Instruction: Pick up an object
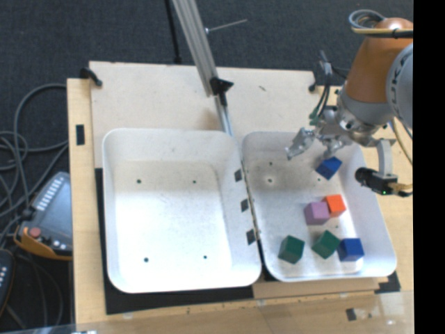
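You are watching the gripper (316, 145) hovering just left of a blue cube (329, 167), grasping nothing as far as shows, its opening unclear, so picking is pending.

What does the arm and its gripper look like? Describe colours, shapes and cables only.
The arm is a thick rounded body, orange above the wrist and grey at its right side. Thin dark and green cables run down its left side. The gripper is small, metallic grey, with slim pale fingers. A black cylindrical part juts out below it.
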